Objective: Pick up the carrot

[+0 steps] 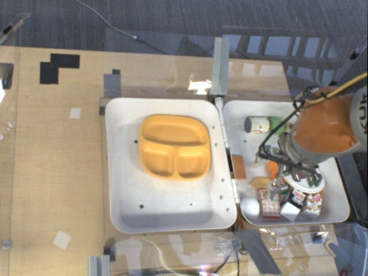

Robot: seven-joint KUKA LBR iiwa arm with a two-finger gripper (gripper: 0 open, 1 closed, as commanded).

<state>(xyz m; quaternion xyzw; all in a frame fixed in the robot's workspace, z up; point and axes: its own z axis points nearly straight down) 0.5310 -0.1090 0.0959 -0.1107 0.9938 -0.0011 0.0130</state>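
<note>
Gripper (294,184) over crowded right bin (342,211), state can't tell; carrot (272,168) just beside

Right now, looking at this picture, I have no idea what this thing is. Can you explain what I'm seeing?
This is one camera fixed above a workbench, looking down at a slant. Two shallow white bins sit side by side. The left bin holds a yellow divided plate. The right bin holds small toy foods and packages, including an orange carrot and a white ball. The grey and orange shape at the right is a robot arm; its gripper hangs over the clutter. I can't tell whether it holds anything.
</note>
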